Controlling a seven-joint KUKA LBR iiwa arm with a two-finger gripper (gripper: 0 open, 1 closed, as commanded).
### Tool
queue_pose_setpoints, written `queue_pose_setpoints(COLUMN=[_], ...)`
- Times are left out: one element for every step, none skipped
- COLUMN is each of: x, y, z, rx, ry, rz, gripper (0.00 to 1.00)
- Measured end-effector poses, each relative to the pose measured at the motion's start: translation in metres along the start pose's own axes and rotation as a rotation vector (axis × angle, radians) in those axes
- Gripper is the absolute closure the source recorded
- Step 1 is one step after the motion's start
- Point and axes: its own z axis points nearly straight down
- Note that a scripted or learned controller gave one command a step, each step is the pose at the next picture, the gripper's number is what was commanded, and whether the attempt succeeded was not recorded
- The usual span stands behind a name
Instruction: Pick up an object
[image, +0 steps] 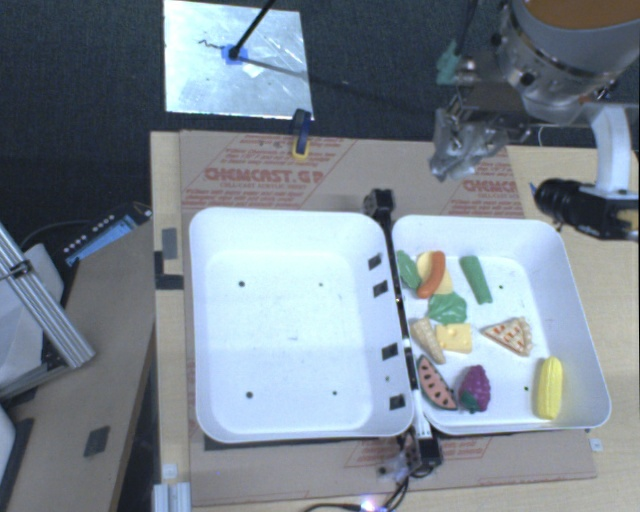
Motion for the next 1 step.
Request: queue_pose_setpoints(x=[0.0167], y=[-0.0443], z=[0.2862], rx=[0.013], ry=[-0.004], rz=[0.006], gripper=[1.0])
